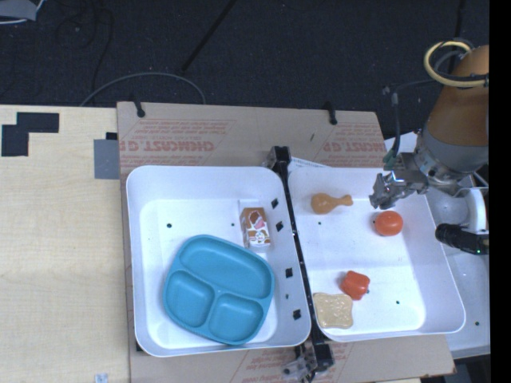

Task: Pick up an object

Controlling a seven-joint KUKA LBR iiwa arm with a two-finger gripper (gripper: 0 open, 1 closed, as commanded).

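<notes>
Wooden bench (56, 238) with cardboard sheet under two white bins. Right bin (435, 306): orange-red tomato-like ball (388, 223) near far right side, just below gripper (385, 195), apart from it. Gripper fingers slightly parted, pinching nothing. Tan drumstick (330, 203) left of gripper; red pepper (355, 284) and toast slice (333, 310) toward near edge. Left bin (148, 206): blue divided plate (218, 289), small printed packet (256, 227) at its far corner.

1. Arm (457, 114): rounded casing, orange band over a grey wrist section.
2. Cable (444, 58): yellow loop, just above the orange band.
3. Gripper (388, 190): dark grey metal assembly of small parts, left of the grey wrist.
</notes>
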